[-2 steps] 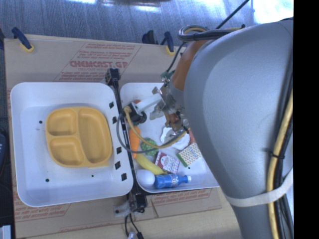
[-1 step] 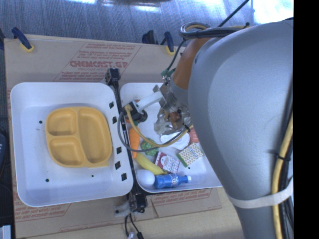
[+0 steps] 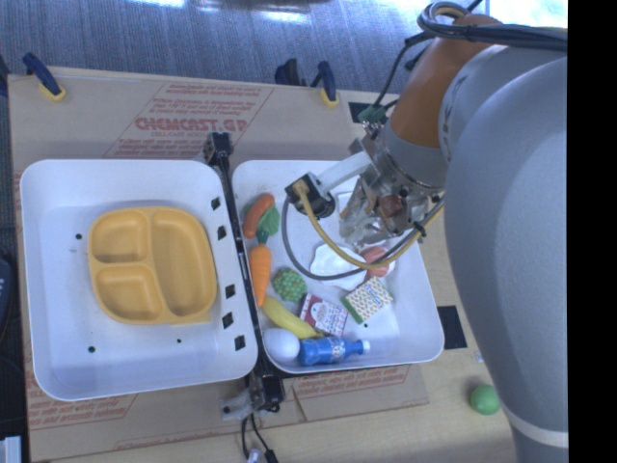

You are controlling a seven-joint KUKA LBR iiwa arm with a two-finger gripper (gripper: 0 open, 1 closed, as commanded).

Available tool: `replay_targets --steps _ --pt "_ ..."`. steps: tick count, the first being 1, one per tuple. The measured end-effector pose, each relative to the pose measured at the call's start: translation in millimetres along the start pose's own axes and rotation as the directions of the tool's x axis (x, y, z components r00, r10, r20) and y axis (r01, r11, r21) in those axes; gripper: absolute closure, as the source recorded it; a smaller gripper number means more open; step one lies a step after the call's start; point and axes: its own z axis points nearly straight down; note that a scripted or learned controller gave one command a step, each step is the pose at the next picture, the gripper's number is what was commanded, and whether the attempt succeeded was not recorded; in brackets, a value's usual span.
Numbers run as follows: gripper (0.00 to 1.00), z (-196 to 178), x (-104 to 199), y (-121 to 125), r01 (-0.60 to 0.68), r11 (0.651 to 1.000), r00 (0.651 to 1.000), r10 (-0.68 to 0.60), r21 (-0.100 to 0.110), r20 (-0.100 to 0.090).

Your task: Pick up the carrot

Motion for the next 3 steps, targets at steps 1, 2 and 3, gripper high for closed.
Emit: replay_targets --steps 1,2,3 --pt "1.0 71.8 -74.7 54.7 0.012 1.0 1.0 -0.012 0.001 0.002" --pt "0.0 71.7 -74.2 54.1 0.013 1.0 1.0 -0.013 0.001 0.001" --pt "0.0 102.5 -35.2 0.8 0.031 1.0 1.0 -0.031 0.002 0.003"
